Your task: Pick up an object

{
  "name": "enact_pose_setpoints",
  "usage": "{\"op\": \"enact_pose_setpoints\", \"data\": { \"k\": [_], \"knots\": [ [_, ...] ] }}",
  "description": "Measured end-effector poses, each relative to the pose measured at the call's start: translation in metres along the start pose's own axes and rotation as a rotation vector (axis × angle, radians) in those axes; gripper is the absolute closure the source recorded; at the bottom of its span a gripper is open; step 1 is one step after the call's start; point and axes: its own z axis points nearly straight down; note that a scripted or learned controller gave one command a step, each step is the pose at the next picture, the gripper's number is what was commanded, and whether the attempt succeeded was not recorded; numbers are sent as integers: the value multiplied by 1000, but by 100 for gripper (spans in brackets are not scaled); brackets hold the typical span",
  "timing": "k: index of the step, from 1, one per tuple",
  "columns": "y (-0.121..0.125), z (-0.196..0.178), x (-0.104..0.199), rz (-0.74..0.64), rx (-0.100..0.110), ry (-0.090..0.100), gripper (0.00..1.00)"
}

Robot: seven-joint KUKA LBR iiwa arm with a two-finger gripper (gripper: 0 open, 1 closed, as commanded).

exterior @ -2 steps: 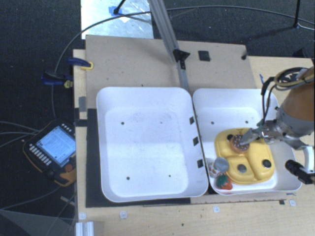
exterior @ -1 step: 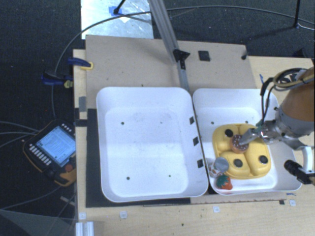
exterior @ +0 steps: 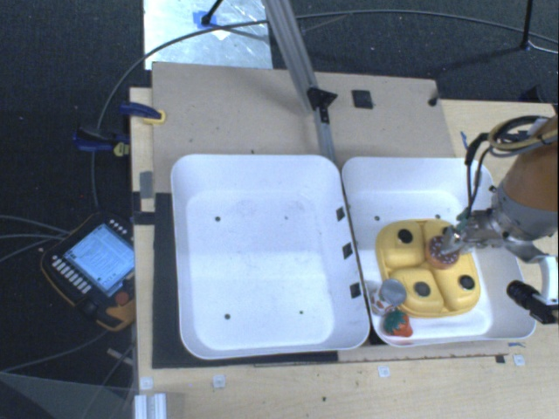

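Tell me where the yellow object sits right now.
The yellow object lies in the right bin, toward its front half, with the end effector just over its top and a small red and green item by its front-left corner.

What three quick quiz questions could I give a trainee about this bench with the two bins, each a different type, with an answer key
1. True or false: the yellow block lies in the left bin.
2. Multiple choice: the gripper is over A) the left bin, B) the yellow block, C) the pendant.
3. Fill in: the small red and green item sits at the right bin's near-______ corner, as the camera sees it.

Key
1. False; it lies in the right bin.
2. B; its tip is at the block's top face, though a grip cannot be judged.
3. Left, just beside the block's near-left corner.
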Motion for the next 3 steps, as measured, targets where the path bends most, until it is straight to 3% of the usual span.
{"op": "enact_pose_setpoints", "data": {
  "k": [1,2,3],
  "knots": [
    [1,-44,-6,0,14,-1,100],
    [3,-73,-6,-1,15,0,100],
    [16,-76,48,-5,16,2,100]
  ]
}}
